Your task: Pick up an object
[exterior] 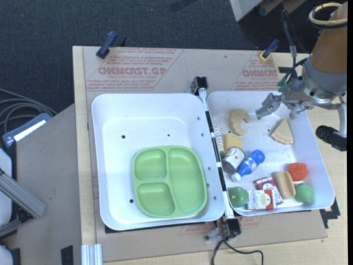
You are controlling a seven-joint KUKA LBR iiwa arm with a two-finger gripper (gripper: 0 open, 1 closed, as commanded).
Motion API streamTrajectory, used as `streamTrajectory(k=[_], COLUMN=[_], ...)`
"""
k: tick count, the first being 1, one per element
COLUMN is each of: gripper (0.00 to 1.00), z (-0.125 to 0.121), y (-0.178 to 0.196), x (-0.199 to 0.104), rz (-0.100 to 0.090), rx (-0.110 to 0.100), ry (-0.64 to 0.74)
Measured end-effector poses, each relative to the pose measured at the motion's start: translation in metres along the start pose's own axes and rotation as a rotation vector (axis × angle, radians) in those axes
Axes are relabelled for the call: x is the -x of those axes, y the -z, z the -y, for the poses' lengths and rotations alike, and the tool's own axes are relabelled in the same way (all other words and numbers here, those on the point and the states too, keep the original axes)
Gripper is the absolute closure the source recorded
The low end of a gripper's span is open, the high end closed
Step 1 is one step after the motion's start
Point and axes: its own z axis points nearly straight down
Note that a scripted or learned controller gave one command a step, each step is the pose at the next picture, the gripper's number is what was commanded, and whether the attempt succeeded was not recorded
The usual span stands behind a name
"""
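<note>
My gripper (282, 108) hangs open over the back of the right bin (325, 175), its fingers spread wide with nothing between them. Just below it lie a tan bread piece (239, 121) to the left and a tan wedge (282, 132) to the right. Further forward are a yellow block (233, 142), a white and red can (234, 158), a blue bottle (249, 164), an orange-red object (298, 171), a hot dog bun (284, 184), a green ball (304, 192), a green apple (238, 196) and a red and white carton (262, 196).
The left bin (110, 126) holds a green divided plate (168, 180) at its front. A black divider rail (212, 142) runs between the bins. Blue clips (106, 44) hold the brown board at the back.
</note>
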Motion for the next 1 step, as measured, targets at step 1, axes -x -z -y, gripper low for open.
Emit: streamTrajectory(k=[1], gripper=[0.00], z=[-0.0224], y=[-0.0896], x=[-0.0385], rz=[-0.002], rx=[-0.004], ry=[0.001])
